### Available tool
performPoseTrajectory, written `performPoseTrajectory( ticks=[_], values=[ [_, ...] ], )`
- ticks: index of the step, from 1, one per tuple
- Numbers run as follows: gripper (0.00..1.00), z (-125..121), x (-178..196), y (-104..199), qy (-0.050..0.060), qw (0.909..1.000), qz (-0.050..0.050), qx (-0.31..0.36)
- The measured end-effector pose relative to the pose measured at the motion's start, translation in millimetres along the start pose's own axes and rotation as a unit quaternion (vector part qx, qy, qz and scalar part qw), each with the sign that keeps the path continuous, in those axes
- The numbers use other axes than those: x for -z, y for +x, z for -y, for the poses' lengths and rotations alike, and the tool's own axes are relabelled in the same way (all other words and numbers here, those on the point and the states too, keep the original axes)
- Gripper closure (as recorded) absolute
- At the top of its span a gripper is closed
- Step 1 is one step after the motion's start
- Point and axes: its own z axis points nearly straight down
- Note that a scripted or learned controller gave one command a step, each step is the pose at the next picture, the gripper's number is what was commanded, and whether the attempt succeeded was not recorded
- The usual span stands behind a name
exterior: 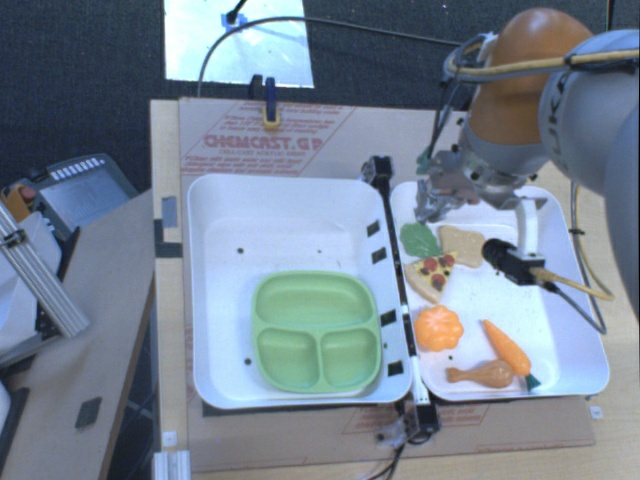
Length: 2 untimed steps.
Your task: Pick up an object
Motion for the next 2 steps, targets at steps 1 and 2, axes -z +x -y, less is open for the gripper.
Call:
performPoseTrajectory(
  ticks=[1, 2],
  values=[
    [1.0, -16.1, -13.3, 50.7, 0.0, 1.0, 0.0, -0.001],
    [1.0, -34.8, -15.2, 110.1, -0.001, 1.0, 0.0, 0.0]
  ],
)
